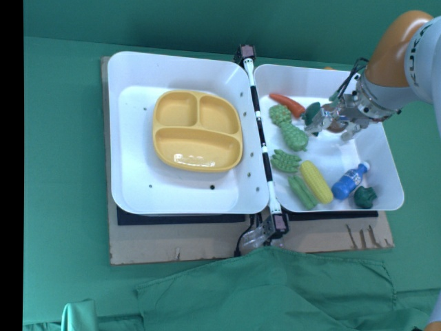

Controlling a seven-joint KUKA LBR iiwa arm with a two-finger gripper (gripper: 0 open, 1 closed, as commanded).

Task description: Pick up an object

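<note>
Where pincer (332,121) hovers, carrot (287,103) lies slanting, tip lower-right

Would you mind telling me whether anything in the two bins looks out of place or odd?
Nothing is spilled or broken. The yellow divided plate lies flat but slightly askew in the left bin. The toy food sits loosely in the right bin: corn cob, blue bottle, carrot. The pincer hovers there.

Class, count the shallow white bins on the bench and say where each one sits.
2. The left bin holds a yellow divided plate. The right bin holds the toy foods and a blue bottle, with the gripper over it.
</note>
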